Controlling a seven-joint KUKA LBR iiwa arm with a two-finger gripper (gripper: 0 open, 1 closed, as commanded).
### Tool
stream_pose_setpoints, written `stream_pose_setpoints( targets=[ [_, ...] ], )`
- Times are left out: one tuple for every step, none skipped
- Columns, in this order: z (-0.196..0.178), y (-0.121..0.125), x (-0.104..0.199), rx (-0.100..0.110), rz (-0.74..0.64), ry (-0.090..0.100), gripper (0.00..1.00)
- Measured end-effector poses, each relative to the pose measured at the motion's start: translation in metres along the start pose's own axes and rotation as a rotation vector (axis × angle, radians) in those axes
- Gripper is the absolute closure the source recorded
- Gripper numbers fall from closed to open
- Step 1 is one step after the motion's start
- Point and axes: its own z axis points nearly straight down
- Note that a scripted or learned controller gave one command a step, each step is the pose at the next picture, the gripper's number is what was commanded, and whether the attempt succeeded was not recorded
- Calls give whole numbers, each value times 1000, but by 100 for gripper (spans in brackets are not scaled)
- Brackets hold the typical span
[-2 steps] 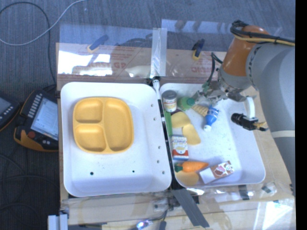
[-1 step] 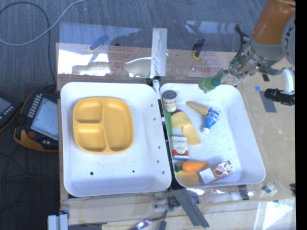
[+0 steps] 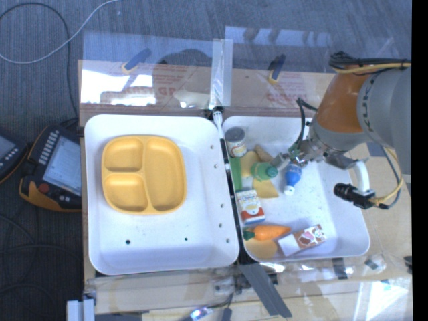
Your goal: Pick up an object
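The grey arm with its orange band (image 3: 341, 105) reached in from the right and hung over the upper part of the right bin (image 3: 348, 229), its gripper (image 3: 297, 154) low among the clutter there. Whether the hand was released, clenched or grasping anything could not be told from this slanted view, since the wrist hid most of it. Just beside the gripper lay a small blue bottle (image 3: 292, 176) with a white tip, tilted, and to its left a green bottle (image 3: 265, 172) resting on a yellow block (image 3: 262, 182). A grey-lidded jar (image 3: 235, 139) stood near the bin's upper left corner, and a long green piece (image 3: 235, 171) lay along the left wall. Lower down sat a small white and red carton (image 3: 250, 206), then an orange carrot (image 3: 269, 233) lying crosswise, and beside it a white packet with red print (image 3: 302, 239) (the print was too small to read). The left bin (image 3: 107, 246) held a yellow divided plate (image 3: 143, 174) with three compartments, well apart from the arm. A handheld pendant with a screen (image 3: 50, 169) lay on the floor to the left of the bench, and a thin cable (image 3: 40, 42) looped across the carpet above it.
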Motion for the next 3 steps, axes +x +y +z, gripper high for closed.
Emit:
stream_pose_setpoints(
  targets=[
    [-15, -4, 10, 4, 61, 4, 0],
    [-24, -3, 9, 2, 61, 4, 100],
    [-148, 6, 5, 5, 278, -2, 100]
  ],
)
